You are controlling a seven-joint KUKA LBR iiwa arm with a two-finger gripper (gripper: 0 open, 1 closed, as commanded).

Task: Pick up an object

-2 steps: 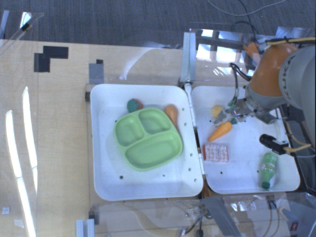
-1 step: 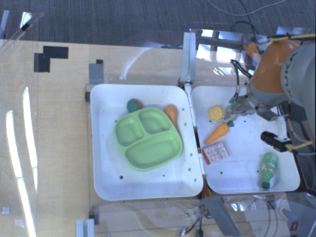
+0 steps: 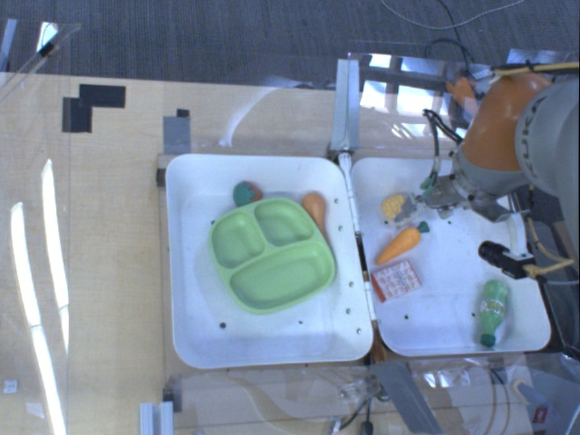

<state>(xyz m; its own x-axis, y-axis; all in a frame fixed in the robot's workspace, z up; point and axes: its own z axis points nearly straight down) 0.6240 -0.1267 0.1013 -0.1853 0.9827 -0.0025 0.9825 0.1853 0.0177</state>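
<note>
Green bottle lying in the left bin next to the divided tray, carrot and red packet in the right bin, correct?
Not quite. The camera view shows the green bottle lying in the right bin, near its front right corner, apart from the divided tray, which sits in the left bin. The carrot and red packet are in the right bin, as you said.

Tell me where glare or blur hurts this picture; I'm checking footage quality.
Camera view: bright reflections streak the clear panel at left and the metal frame up top; the gripper looks soft; green tray and carrot stay evenly lit.
</note>
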